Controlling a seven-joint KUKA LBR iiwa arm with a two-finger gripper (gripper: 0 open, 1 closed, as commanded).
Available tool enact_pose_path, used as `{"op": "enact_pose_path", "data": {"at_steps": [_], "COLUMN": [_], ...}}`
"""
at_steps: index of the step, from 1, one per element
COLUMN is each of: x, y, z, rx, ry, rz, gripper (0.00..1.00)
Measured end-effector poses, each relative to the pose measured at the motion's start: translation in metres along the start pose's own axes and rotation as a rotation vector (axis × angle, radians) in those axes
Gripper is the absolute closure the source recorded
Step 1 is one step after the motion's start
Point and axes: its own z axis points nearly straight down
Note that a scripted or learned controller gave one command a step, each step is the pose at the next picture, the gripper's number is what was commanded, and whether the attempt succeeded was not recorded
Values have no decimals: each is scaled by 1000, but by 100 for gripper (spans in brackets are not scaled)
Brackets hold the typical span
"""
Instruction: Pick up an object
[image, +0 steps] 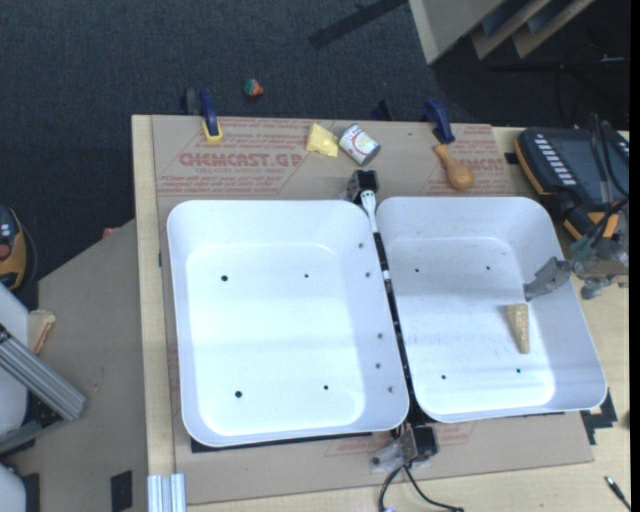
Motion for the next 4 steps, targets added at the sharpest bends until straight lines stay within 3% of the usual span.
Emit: {"op": "enact_pose_path", "data": {"at_steps": [1, 2, 3, 4], "x": [-5, -7, 31, 131], "y": [-6, -6, 51, 103], "z": [112, 102, 121, 47], "rx": [-1, -4, -9, -12], "ry": [3, -1, -5, 0], "rz": [-3, -1, -5, -11], "gripper": [0, 100, 100, 100]}}
